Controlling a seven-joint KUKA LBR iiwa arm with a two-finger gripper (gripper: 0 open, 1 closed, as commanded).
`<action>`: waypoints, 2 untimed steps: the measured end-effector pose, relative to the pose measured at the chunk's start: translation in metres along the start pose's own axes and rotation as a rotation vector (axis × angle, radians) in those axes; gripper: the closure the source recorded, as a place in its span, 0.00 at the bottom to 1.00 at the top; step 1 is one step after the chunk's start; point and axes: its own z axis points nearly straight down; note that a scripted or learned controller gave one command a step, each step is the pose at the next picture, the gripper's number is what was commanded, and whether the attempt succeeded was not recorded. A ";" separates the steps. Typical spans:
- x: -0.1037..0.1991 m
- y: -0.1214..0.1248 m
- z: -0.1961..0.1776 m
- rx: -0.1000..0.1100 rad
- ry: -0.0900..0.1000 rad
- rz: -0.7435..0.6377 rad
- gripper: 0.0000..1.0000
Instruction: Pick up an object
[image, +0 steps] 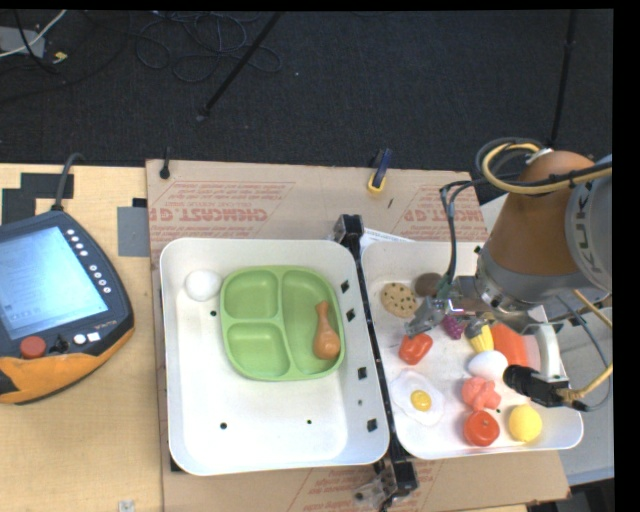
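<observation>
My gripper (437, 312) hangs low over the upper middle of the right bin (570, 432), under the grey and orange arm (540, 235). A chocolate-chip cookie (398, 298) lies just left of it and a brown round piece (429, 284) just above. A red pepper (415, 348) sits right below it, and a small purple item (455, 326) shows at its right side. Nothing shows as held. The arm hides part of the bin's right half.
The right bin also holds a fried egg (420, 400), a tomato (481, 428), a lemon (524, 424), a pink piece (482, 392), a white egg (488, 364) and an orange carrot (511, 346). In the left bin (260, 420) a green divided plate (262, 322) bears a drumstick (325, 331); a white ball (202, 285) lies beside it.
</observation>
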 end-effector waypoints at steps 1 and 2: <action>0.004 -0.005 0.064 0.002 0.001 0.000 0.00; 0.007 -0.005 0.094 -0.002 0.000 0.000 0.00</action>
